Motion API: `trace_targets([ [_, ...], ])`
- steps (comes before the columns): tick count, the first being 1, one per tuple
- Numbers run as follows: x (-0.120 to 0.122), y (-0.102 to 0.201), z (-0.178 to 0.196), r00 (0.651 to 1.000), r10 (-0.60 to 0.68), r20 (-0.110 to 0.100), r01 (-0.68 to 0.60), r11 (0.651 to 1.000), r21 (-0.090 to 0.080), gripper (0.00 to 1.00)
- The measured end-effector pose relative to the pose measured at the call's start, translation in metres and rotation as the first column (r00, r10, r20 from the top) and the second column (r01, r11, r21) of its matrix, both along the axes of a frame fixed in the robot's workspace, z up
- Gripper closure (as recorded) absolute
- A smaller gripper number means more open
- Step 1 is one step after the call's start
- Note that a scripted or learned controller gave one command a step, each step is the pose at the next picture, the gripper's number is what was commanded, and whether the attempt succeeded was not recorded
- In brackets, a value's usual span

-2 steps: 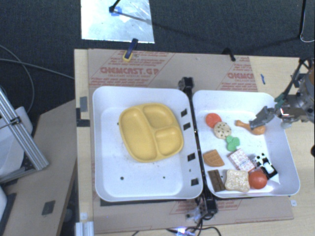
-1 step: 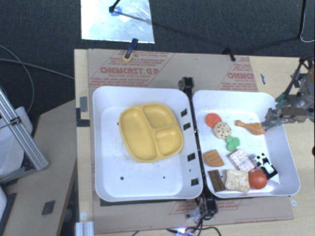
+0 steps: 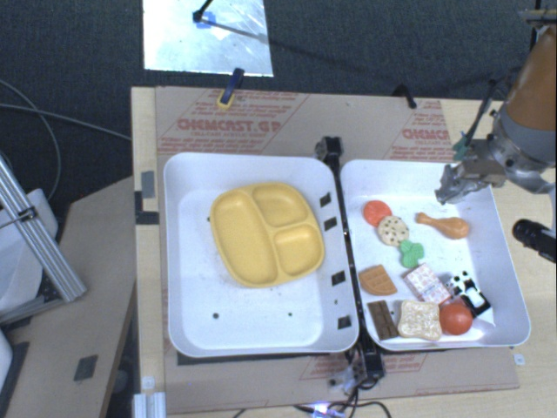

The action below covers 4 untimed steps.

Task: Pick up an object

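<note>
The bench (image 3: pixel 287 111) is covered with a printed cardboard sheet, and two white bins sit side by side on it. The left bin (image 3: pixel 187 320) has a yellow divided plate (image 3: pixel 265 233) lying roughly in its middle. The right bin (image 3: pixel 505 259) has all the small stuff: a toy drumstick (image 3: pixel 446 225) up toward the far right corner, a red round slice (image 3: pixel 377 212) and a chocolate chip cookie (image 3: pixel 393 230) close to the divider, a green piece (image 3: pixel 411 252) just below the cookie, then an orange wedge (image 3: pixel 378 280), a pink-and-white packet (image 3: pixel 426 282), a chocolate bar (image 3: pixel 381 318), a cracker (image 3: pixel 419 320) and a tomato (image 3: pixel 455 319) crowded along the near edge, plus a black-and-white thing (image 3: pixel 470 293) near the right wall. The arm (image 3: pixel 531 103) reaches in at the right bin's far right corner, with the gripper (image 3: pixel 454 186) hanging just above the drumstick with nothing between its jaws. Can't tell whether the jaws are spread or together from this angle.
</note>
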<state>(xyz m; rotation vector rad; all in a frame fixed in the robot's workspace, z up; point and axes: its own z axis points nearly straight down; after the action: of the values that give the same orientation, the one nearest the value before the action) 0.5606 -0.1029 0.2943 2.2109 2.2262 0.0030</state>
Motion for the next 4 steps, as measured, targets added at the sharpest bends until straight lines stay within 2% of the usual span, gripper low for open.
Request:
trace_targets([
  [1, -0.002, -0.001, 0.013, 1.000, 0.002, 0.003, -0.002, 1.000, 0.000, 1.00],
  [2, 0.036, 0.025, -0.001, 1.000, 0.000, 0.000, 0.000, 1.000, 0.001, 1.00],
  [3, 0.085, -0.002, 0.010, 1.000, -0.003, 0.003, 0.003, 1.000, -0.001, 1.00],
  [4, 0.109, -0.055, 0.045, 1.000, -0.008, 0.004, 0.008, 1.000, -0.002, 1.00],
])
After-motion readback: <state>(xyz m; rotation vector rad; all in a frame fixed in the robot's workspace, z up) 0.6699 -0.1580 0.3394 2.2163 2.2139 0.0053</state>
